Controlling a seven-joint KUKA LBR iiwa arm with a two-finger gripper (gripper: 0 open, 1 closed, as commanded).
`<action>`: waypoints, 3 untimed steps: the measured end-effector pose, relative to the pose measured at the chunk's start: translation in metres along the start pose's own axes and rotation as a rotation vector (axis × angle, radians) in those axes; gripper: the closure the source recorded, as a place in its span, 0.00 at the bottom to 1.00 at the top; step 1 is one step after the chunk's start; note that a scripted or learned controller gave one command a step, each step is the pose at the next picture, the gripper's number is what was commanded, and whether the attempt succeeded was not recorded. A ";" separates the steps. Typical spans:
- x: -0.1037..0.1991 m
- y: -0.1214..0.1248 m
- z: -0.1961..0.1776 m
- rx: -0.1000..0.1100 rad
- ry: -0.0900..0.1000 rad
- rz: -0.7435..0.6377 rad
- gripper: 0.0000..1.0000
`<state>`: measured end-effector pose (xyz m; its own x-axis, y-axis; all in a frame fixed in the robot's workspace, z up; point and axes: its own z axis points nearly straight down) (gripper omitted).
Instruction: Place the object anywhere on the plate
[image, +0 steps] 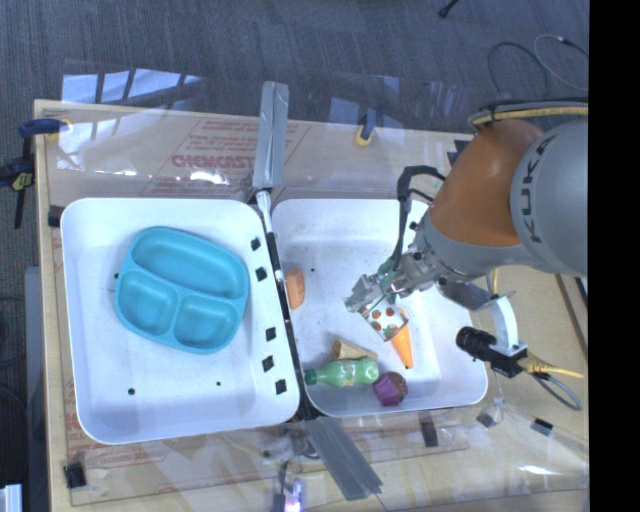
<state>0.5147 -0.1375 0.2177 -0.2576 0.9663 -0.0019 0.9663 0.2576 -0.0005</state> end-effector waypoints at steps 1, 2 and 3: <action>0.050 0.051 0.017 0.002 0.002 -0.105 1.00; 0.147 0.098 0.004 0.003 0.002 -0.155 1.00; 0.146 0.098 0.004 0.003 0.002 -0.154 0.00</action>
<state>0.5713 0.0290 0.2136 -0.4028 0.9153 0.0005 0.9153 0.4028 -0.0035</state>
